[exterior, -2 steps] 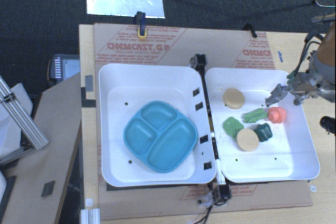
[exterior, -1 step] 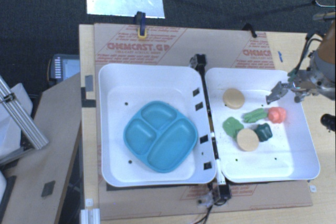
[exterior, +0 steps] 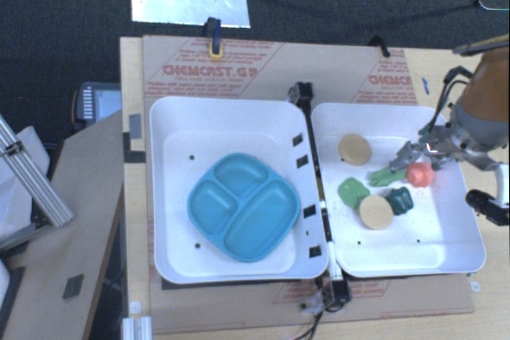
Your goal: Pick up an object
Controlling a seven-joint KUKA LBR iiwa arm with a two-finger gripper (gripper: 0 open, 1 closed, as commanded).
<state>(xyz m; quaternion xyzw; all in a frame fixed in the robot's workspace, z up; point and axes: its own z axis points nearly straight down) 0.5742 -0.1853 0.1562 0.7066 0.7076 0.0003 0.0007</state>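
My gripper (exterior: 416,152) hangs low over the right bin (exterior: 454,255), out toward the 3 o'clock side of it. I cannot tell if it is open or closed, because my wrist blocks the view, and I see nothing held in it.

Right under it sits a small red-pink toy (exterior: 421,174). A long green piece (exterior: 390,174) lies just beside that toy, at its 9 o'clock, and the two look like they touch. Going on toward 7 o'clock there is a green lump (exterior: 352,191), a dark teal block (exterior: 401,199) and a tan round disc (exterior: 375,212), all packed close. Another tan disc (exterior: 355,148) rests alone, well apart at 10 o'clock. The left bin (exterior: 171,171) holds a blue tray (exterior: 243,207) with three parts.

I think the red-pink toy is the best pick (it is the closest one). To do it well, I should come straight down over its middle, so the green piece does not get pinched too. Then squeeze slowly and lift straight up. If I bump the pile, things may slide away.
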